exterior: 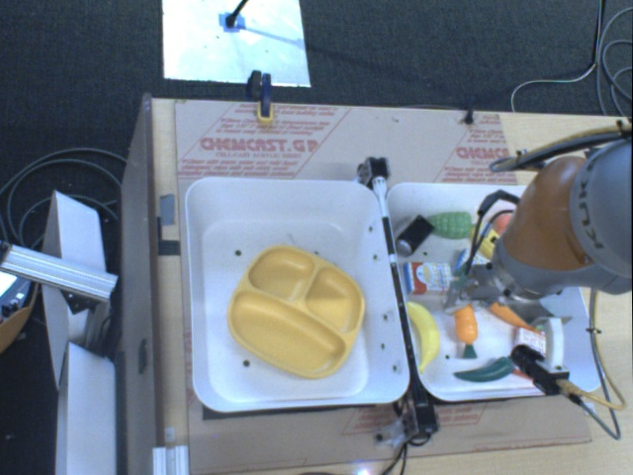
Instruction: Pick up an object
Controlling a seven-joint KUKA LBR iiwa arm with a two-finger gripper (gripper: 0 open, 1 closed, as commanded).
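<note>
The right bin [435, 389] holds several toy foods: a yellow banana [426, 331], an orange carrot [465, 327], a dark green pepper [486, 369], a light green item [452, 224], a black block [413, 233] and a red-and-white packet [427, 277]. My gripper [465, 287] hangs over the middle of this bin, just above the carrot and beside the packet. The grey arm with its orange band [539, 228] covers the bin's right half. I see nothing held between the fingers.
The left bin [213, 265] carries a yellow divided tray [297, 310]. A black clamp [374, 172] sits at the top of the wall between the bins. Cables trail at the bench's right edge [584, 404] and far left.
</note>
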